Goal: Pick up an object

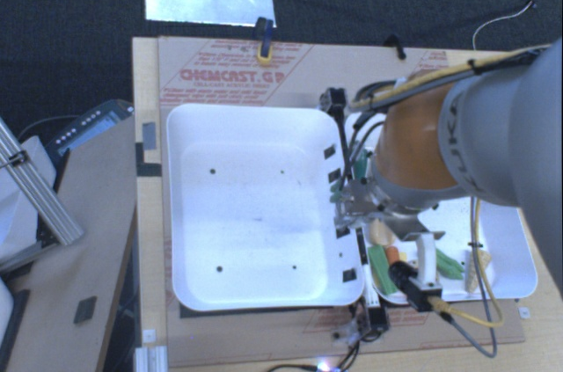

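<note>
My gripper (384, 231) reaches down into the right bin (519, 272), close to its left wall, with the grey arm and its orange band covering most of that bin. Just below the gripper lie a green object (380, 261) and a small orange piece (393, 254). A pale tan object (379, 232) sits right at the gripper. Further right are another green object (449, 264) and a beige stick-like object (472, 273). I see nothing clearly held.
The left bin (255, 207) is a wide white tray beside the gripper, with a row of black clips (339, 177) along the wall shared by the bins. A yellow cable (471, 322) loops past the front rim. A yellow clamp (264, 54) stands at the board's far edge.
</note>
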`<act>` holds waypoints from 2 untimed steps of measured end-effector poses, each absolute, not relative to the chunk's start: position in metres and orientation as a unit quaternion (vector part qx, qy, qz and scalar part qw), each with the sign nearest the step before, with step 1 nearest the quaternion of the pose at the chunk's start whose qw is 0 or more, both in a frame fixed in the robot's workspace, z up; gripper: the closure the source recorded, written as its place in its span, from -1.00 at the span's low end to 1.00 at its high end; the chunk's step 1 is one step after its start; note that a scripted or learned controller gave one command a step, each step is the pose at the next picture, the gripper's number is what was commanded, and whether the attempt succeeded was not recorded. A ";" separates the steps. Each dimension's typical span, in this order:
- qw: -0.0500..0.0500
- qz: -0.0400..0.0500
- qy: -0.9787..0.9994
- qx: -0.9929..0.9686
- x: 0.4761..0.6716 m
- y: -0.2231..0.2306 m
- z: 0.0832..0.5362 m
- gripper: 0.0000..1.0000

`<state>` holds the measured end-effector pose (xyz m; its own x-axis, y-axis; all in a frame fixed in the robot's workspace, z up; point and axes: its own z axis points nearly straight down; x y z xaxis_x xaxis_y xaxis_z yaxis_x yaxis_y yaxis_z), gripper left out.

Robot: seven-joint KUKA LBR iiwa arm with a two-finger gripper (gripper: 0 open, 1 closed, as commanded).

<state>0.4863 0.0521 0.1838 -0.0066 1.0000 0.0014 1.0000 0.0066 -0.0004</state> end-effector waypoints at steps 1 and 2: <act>0.000 -0.002 -0.710 -0.704 0.504 0.101 0.204 1.00; 0.002 0.001 -0.710 -0.704 0.485 0.156 0.123 1.00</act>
<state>0.4846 0.1559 0.1227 -0.0082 1.0000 0.0014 1.0000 0.0082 -0.0053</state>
